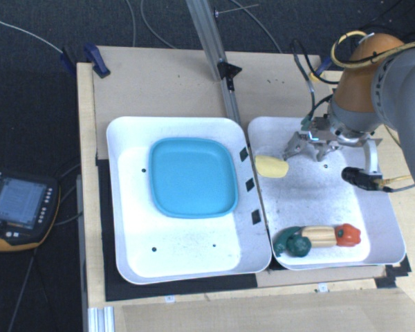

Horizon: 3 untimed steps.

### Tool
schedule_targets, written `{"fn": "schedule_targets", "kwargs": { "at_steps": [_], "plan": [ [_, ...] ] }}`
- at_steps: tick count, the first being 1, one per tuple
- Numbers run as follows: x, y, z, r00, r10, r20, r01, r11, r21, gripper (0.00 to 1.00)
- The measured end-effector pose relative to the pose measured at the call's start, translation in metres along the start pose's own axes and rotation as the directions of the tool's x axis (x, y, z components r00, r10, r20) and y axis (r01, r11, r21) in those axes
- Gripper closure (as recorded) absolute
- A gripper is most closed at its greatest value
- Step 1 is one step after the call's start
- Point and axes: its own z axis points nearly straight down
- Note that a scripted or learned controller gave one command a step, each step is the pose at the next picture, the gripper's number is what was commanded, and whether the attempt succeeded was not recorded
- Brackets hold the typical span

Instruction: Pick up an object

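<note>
Camera view puts my tool [306, 146], spread and empty, at three o'clock of the yellow piece [271, 166]; I descend centred over it.

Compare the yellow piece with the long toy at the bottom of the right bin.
The yellow piece is one pale colour; the long toy runs green, tan, then red. The yellow piece is short and rounded; the long toy is a longer bar. The yellow piece lies by the bin's left wall, near the gripper; the long toy lies along the near wall, farther from it. Both rest in the right bin.
</note>
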Motion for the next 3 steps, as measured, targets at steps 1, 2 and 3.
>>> {"fn": "schedule_targets", "kwargs": {
  "at_steps": [1, 2, 3],
  "plan": [
    [0.000, 0.002, -0.014, 1.000, -0.001, 0.001, 0.001, 1.000, -0.006, 1.00],
    [0.007, 0.006, -0.060, 1.000, -0.001, 0.001, 0.001, 1.000, -0.007, 1.00],
    [-0.002, 0.011, -0.111, 1.000, 0.000, 0.002, 0.000, 1.000, -0.009, 1.00]
  ]
}}
